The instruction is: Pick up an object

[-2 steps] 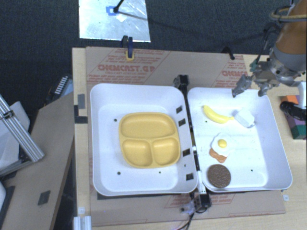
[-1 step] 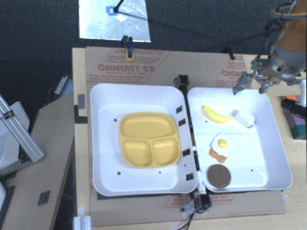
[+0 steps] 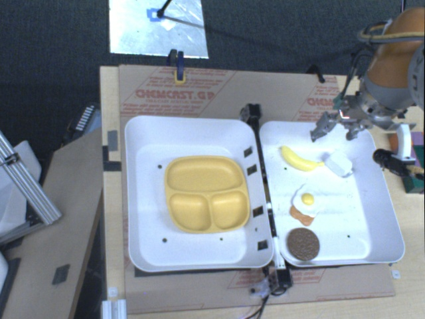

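Gripper [image 3: 337, 126], fingers spread and holding nothing, above far edge of right bin [image 3: 378, 198]; banana [image 3: 300, 159] just nearer and leftward, long axis running roughly across the bin.

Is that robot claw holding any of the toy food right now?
No. The gripper hangs open above the right bin's far edge, nothing between its fingers; the banana lies below it.

I see two bins side by side on my bench. The left bin [image 3: 143, 178] holds a divided tray [image 3: 202, 193] at its centre. In the right bin [image 3: 372, 211], a banana [image 3: 300, 159] lies toward the back, a fried egg [image 3: 306, 203] sits in front of it, and a round patty [image 3: 303, 243] sits nearest the front edge. My gripper [image 3: 339, 129] hangs above that bin's back edge, behind the banana.
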